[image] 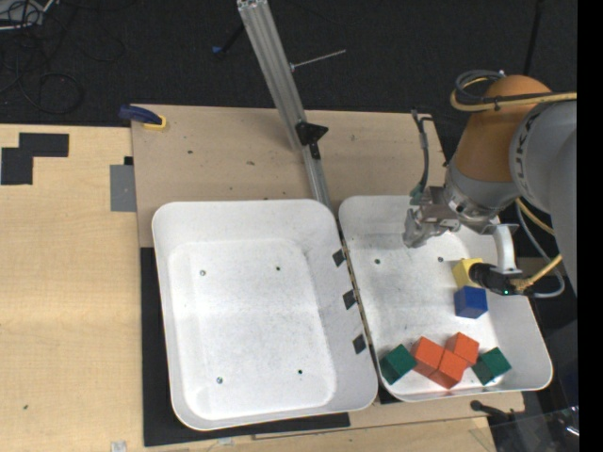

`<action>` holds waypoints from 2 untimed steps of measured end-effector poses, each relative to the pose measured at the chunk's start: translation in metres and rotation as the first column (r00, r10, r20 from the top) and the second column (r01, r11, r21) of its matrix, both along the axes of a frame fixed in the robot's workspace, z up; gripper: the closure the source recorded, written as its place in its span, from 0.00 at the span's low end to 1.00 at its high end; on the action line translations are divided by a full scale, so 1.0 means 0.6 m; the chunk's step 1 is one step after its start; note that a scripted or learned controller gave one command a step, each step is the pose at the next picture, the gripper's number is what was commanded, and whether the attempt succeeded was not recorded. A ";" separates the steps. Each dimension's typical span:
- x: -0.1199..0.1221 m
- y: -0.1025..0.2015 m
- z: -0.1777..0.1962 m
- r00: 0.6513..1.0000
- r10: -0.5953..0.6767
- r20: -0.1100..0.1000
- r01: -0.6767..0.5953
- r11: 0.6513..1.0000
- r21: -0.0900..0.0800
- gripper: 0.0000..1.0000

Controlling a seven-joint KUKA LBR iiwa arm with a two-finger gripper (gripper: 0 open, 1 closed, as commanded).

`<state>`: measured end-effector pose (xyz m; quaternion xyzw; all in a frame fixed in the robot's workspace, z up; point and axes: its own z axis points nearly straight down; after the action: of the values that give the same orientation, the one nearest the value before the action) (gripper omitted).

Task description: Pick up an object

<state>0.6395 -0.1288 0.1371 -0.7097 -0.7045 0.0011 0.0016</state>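
Several blocks lie in the right bin (377, 217), and I should take the lone blue block (471, 301), dropping straight down with room either side. My pincer (420, 230) hangs over the bin's far part; I cannot tell its state. The blue block sits nearer the camera, to the right, well apart.

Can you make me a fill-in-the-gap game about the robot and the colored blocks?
1. All the blocks lie in the ___ bin.
2. The block closest to the yellow thing is ___.
3. The two orange blocks sit between two ___ blocks.
4. The pincer hangs over the far part of the right bin, ___ from the blocks.

Missing words: right; blue; green; apart
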 end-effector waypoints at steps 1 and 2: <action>0.005 -0.014 0.101 1.000 0.003 0.008 -0.003 1.000 -0.002 1.00; 0.004 -0.010 0.206 1.000 0.007 0.009 -0.007 1.000 -0.002 1.00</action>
<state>0.6416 -0.1348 0.2608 -0.7071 -0.7071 -0.0015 -0.0024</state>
